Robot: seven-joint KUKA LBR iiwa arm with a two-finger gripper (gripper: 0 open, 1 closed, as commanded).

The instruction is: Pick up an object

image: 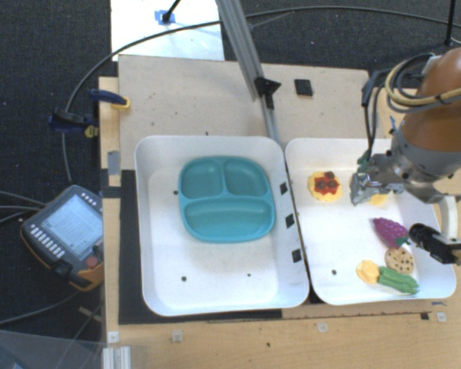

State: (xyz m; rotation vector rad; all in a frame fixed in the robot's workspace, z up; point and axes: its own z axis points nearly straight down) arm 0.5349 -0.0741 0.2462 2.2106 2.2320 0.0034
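Arm reaches in from right, gripper low over right bin beside pizza toy; finger state can't tell.

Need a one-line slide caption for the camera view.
Gripper hovers in the right bin beside a toy pizza; teal divided plate sits in the left bin.

the right bin holds 6 small toy foods. a round yellow piece with red topping lies flat near the bin's left wall, toward the back. a small yellow piece sits just right of it, partly hidden. a purple piece lies tilted mid-bin. near the front, a speckled cookie touches a green pod, with a yellow lump at the pod's left end.
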